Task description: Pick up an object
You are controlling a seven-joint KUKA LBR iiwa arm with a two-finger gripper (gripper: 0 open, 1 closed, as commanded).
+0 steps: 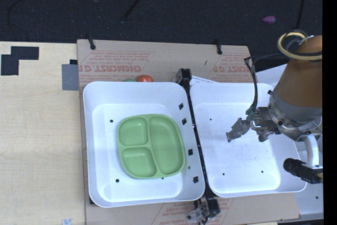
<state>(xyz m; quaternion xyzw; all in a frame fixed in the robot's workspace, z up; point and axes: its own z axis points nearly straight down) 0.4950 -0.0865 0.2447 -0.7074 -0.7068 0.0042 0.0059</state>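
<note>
The light wooden bench [37, 139] carries a cardboard sheet [158, 63]. Two white bins lie on it: left bin [100, 113], right bin [231, 97].

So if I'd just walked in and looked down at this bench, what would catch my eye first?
Probably the green divided plate, lying flat in the middle of the left white bin. Next, the grey arm with its orange band, which reaches in from the right and holds its gripper over the right white bin. A small red-orange thing also peeks out just behind the left bin's far wall.
</note>
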